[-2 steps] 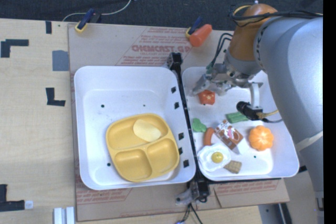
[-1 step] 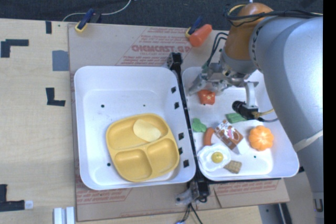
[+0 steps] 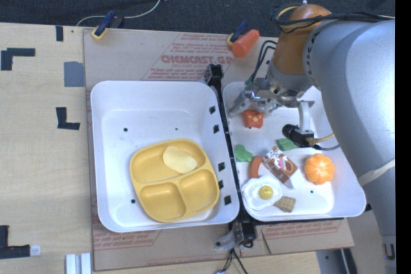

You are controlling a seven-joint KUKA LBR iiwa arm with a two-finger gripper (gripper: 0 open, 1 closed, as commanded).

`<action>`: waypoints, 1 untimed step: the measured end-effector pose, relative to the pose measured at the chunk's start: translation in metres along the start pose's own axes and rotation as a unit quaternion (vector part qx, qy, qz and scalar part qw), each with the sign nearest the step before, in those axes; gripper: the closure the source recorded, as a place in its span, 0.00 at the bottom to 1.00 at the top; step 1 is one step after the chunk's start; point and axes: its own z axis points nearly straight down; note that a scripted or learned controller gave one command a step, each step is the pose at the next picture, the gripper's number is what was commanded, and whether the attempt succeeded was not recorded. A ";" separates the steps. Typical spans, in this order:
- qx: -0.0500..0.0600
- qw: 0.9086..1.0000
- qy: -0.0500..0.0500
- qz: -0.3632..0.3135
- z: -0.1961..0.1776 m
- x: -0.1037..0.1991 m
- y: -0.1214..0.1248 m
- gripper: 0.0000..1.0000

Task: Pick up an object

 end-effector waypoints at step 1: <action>0.000 1.000 0.000 0.000 -0.010 0.000 0.000 1.00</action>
